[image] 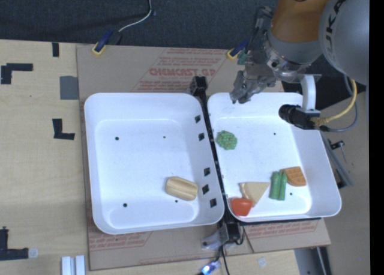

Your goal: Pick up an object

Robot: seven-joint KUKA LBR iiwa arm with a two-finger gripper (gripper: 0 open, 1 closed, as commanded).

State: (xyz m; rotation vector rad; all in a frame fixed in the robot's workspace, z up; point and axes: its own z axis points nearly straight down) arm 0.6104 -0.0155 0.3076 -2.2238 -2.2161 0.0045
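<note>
While the hand (242,95) hangs over the right bin's (312,166) far edge, its grip state is unclear.

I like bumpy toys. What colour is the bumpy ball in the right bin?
Green; the bumpy ball shows in the camera view.

Red "CHEMCAST GP" print on the cardboard sheet (174,66) under the bins

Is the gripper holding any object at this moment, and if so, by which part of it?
Nothing is held. The gripper hangs above the far edge of the right bin, with no object between its fingers; the green broccoli piece lies apart below it.
</note>
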